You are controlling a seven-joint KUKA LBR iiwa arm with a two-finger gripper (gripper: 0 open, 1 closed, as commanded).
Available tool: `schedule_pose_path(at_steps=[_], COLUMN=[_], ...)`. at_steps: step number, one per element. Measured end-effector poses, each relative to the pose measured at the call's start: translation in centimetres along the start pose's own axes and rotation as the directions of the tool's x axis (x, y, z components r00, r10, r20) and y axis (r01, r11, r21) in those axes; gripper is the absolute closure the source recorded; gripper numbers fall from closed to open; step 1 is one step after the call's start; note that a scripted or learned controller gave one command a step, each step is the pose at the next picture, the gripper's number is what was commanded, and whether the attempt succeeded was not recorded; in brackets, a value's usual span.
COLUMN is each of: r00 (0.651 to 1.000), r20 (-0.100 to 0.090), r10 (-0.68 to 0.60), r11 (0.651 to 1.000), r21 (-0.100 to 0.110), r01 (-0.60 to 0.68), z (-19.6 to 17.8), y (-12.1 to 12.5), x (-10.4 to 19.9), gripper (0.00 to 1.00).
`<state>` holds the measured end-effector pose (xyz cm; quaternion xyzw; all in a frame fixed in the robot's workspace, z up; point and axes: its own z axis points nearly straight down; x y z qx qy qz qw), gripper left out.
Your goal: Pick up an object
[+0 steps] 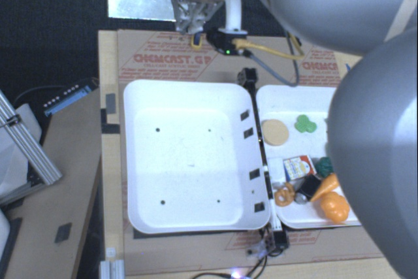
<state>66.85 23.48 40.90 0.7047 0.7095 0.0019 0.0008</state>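
The left bin (189,160) sits bare on the desk (78,160), so there is nothing worth reaching for on that side. Over the far edge of it, above the printed cardboard, hangs the tool (190,21), well up and well away from anything to grasp; I cannot tell from here how its tips are set, and I see nothing caught in it. Everything to pick lies in the right bin (294,101): a tan round disc (275,132) near the dividing wall, a small green piece (304,123) just beyond it, a little printed box (298,168), a pretzel-shaped thing (285,195) at the near edge, and an orange gourd-like toy (333,206) beside a dark piece I can't make out. To my eye the arm needs to swing right and come down straight. The disc looks the safest target, lying apart from the rest. The near cluster is crowded, and a descent there could nudge neighbours or close on two things together.
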Motion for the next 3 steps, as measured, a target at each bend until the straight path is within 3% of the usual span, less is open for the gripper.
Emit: schedule_pose_path(at_steps=[2, 3], r00=[1.0, 1.0], r20=[-0.001, 0.0], r10=[0.0, 0.001], r11=[1.0, 1.0], r21=[-0.003, 0.001], r01=[0.0, -0.001], z=[-9.3, -12.7], y=[0.0, -2.4], x=[0.0, 0.0], gripper=[1.0, 1.0])
